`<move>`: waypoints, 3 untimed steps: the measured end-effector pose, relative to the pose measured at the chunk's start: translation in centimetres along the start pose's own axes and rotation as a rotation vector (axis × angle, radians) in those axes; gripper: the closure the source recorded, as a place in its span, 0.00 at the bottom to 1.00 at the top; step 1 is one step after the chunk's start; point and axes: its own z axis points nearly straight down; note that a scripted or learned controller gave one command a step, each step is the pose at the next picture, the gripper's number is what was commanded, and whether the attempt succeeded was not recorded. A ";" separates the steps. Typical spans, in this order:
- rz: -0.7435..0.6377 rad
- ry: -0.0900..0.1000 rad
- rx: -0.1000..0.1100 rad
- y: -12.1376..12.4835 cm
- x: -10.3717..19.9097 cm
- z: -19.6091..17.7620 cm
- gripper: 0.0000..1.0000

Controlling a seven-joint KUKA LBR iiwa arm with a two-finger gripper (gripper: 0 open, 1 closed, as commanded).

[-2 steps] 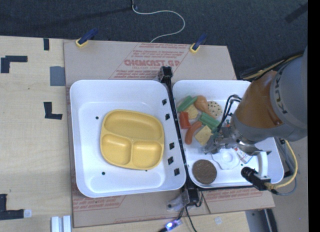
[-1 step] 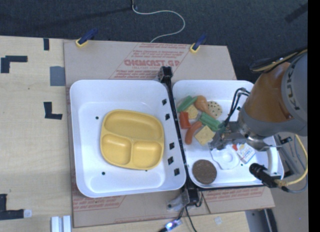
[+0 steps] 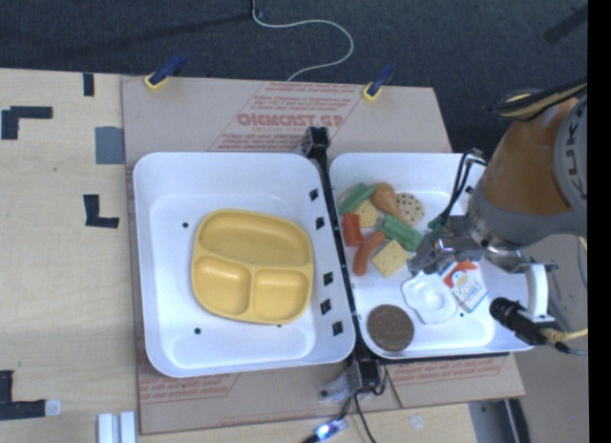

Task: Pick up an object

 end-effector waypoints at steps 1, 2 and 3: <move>0.000 0.000 0.000 0.0 0.1 -3.3 1.00; -0.006 0.002 0.004 0.3 5.9 -3.3 1.00; -0.006 0.002 0.004 2.6 11.4 -2.2 1.00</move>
